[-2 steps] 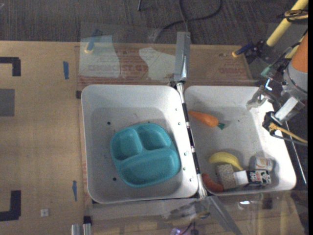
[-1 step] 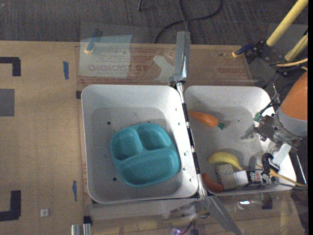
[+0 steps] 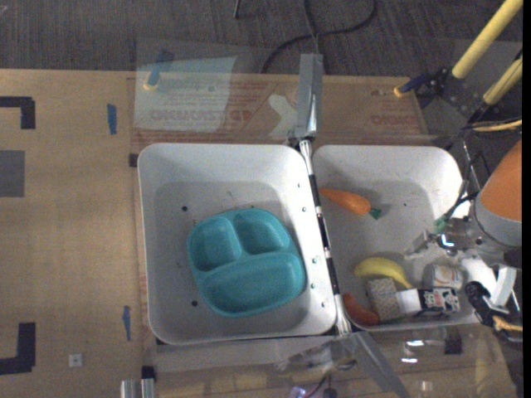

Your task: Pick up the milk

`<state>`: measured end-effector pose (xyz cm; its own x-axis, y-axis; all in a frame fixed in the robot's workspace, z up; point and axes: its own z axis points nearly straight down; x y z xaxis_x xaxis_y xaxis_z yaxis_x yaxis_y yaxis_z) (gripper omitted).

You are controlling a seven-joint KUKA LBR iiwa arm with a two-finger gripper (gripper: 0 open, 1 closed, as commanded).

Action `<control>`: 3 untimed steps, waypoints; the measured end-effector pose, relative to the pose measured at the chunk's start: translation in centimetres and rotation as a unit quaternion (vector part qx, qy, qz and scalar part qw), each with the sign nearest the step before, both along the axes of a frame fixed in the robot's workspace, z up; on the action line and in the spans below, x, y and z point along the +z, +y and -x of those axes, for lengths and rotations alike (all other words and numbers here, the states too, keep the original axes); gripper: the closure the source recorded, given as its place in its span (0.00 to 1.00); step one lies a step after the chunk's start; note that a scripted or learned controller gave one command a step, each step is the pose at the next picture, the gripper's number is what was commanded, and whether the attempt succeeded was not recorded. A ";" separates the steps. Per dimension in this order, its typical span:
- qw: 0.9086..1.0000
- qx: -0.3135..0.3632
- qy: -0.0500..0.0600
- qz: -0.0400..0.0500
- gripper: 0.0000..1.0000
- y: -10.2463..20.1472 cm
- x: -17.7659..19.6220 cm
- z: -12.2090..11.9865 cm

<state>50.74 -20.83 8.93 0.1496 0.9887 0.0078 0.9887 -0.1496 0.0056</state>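
White carton with dark print, the milk, lies on its side in the right bin, at the near right corner, close against the front wall. Its pale top end points up toward the arm. Gripper hangs just above and beside the carton at the bin's right edge; grip state cannot be told from where I stand, parts blur together there. No carton seen between any fingers. Just left of the milk, touching or nearly so, a small speckled tan box. Behind that box, a banana, curved, near the milk's upper left. At the front left corner of the same bin, a red-orange piece, partly tucked under the rim. Farther back, well apart from the milk, a carrot lies slantwise near the divider. Orange band of the arm shows at the far right. Left bin holds a teal divided plate, sitting slightly right of centre. Both bins rest on a brown bench with blue tape marks.
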 end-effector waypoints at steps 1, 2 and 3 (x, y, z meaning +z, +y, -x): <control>1.000 -0.003 -0.003 0.005 1.00 -0.6 1.0 0.1; 0.992 -0.128 0.000 0.005 1.00 0.3 -0.1 -3.5; 0.994 0.110 0.002 0.005 1.00 1.1 13.2 -5.3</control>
<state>56.04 -19.73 22.08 -0.0712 0.9975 -0.0017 0.9975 0.0712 0.0021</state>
